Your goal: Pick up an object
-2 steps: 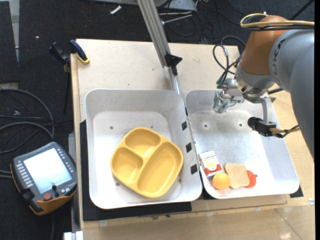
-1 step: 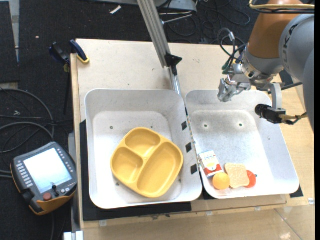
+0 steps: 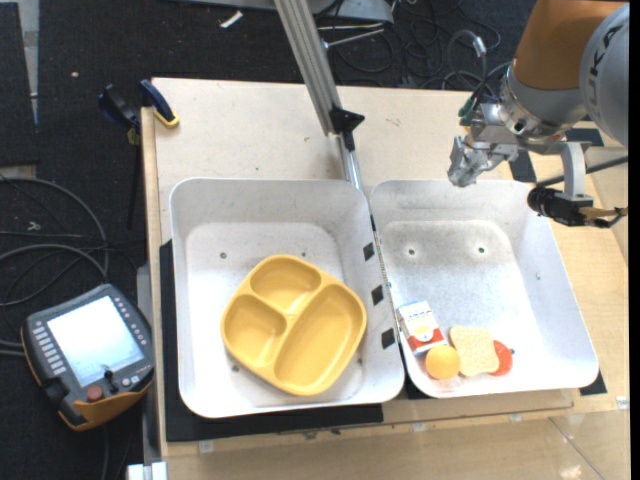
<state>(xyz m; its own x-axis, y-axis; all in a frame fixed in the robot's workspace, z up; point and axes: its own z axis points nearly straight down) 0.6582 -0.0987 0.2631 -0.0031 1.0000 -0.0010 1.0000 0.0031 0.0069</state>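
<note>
A wooden bench (image 3: pixel 250 128) carries two shallow white bins; the arm's end effector (image 3: pixel 466 168) hangs over the far rim of the right bin (image 3: pixel 540 268), whether apart or together I cannot tell. The graspable items lie well apart from it, toward the near edge: a small carton (image 3: pixel 417 322), a slice of toast (image 3: pixel 473 349) and an orange ball (image 3: pixel 442 362), clustered and touching. A glossy yellow divided plate (image 3: pixel 293 324) sits in the left bin (image 3: pixel 200 218).
</note>
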